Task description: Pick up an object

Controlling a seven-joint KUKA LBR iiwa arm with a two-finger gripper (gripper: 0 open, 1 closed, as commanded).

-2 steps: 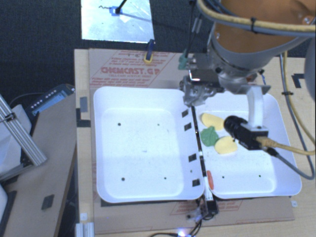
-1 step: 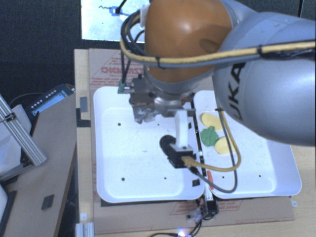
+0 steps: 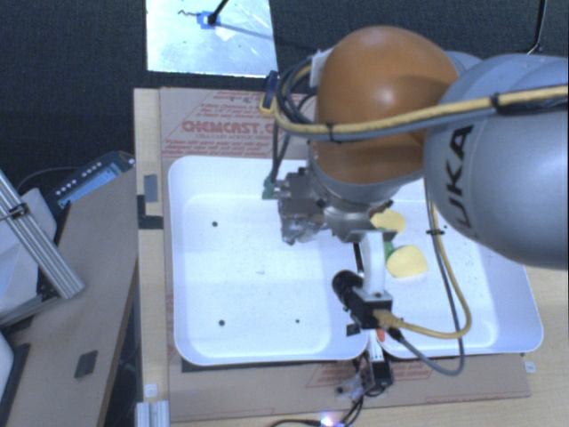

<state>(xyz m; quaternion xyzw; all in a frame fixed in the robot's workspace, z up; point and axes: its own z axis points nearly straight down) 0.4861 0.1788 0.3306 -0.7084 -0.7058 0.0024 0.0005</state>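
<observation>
Fingers were buried under the wrist, so we honestly couldn't tell whether the gripper (image 3: 313,229) was open or had hold of anything. Just right of it, two yellow pieces (image 3: 407,261) lay in the bin (image 3: 222,265) near the divider. We guessed they were light, smooth and a bit slippery, so pinching across the rounded middle looked safest.

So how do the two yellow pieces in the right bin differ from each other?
The upper yellow piece is mostly hidden by the arm's wrist, while the lower yellow piece lies in plain sight. The upper one shows as a smaller sliver; the lower one looks larger and rounded. The upper one sits nearer the bin's far side, the lower one nearer the camera. Both are pale yellow and rest on the bin's white floor.
</observation>
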